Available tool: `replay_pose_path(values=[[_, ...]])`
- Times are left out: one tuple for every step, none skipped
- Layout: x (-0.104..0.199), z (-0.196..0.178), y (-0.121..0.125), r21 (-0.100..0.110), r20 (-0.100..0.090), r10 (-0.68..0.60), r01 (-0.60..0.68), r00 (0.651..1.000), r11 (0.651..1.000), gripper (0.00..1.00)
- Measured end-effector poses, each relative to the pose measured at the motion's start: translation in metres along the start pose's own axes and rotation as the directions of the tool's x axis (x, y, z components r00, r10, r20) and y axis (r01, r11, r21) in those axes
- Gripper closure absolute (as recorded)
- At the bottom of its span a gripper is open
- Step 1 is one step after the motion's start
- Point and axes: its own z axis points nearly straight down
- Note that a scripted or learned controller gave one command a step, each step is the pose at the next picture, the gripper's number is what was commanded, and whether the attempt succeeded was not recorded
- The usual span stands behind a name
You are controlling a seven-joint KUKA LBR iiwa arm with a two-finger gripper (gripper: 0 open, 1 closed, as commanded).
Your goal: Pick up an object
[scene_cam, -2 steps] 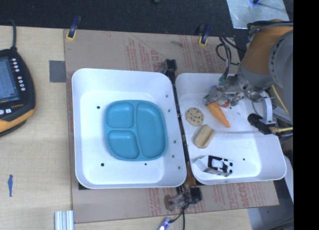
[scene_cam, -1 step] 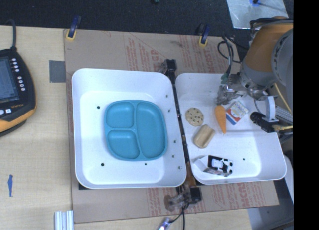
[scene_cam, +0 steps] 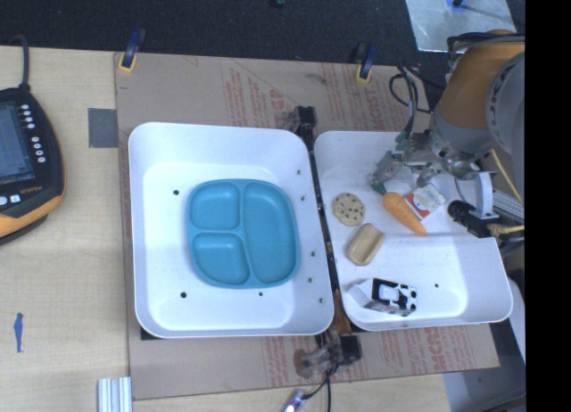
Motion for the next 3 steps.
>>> replay_pose_path(values=[[0.002, 0.008, -0.044, -0.012, 0.006, 0.001, 0.0, 1.0, 1.0, 0.0], [0.0, -0.004, -0.044, -0.012, 0.008, 0.001, -0.001, 1.0, 1.0, 1.0], [0.062, -0.115, -0.047, -0.004, -0.001, 0.003, -0.003, 1.0, 1.0, 1.0]])
